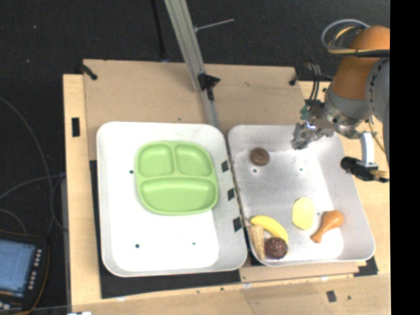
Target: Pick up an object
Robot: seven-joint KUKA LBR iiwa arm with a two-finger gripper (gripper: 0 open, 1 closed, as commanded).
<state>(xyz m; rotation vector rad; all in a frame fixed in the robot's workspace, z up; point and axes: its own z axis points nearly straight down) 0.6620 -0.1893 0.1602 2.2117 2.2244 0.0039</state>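
1. A dark handheld screen device (20,268) sits at the lower left corner of the frame, off the tabletop (157,94), with black cables trailing across the dark floor beside it.
2. Two shallow white bins lie side by side on the tan tabletop: the left bin (118,241) and the right bin (354,241), their inner walls touching.
3. A green divided plate (177,178), with three compartments, rests in the upper middle of the left bin.
4. In the right bin's near left corner, a yellow banana (270,227) lies just beside a dark round berry-like piece (276,247), the two touching or nearly so.
5. A pale yellow oval piece (303,213) sits near the middle of the right bin's lower half, with an orange drumstick-shaped toy (327,225) just to its right.
6. A small brown round object (260,156) lies alone in the upper left of the right bin, well apart from the rest.
7. The grey arm, orange band above its wrist, reaches in from the right; its tool (303,136) hangs over the right bin's upper right part, with nothing visible in its grasp. Whether the tool stands wide or narrow cannot be told.
8. A grey metal pole (187,38) slants across the tabletop's far edge.
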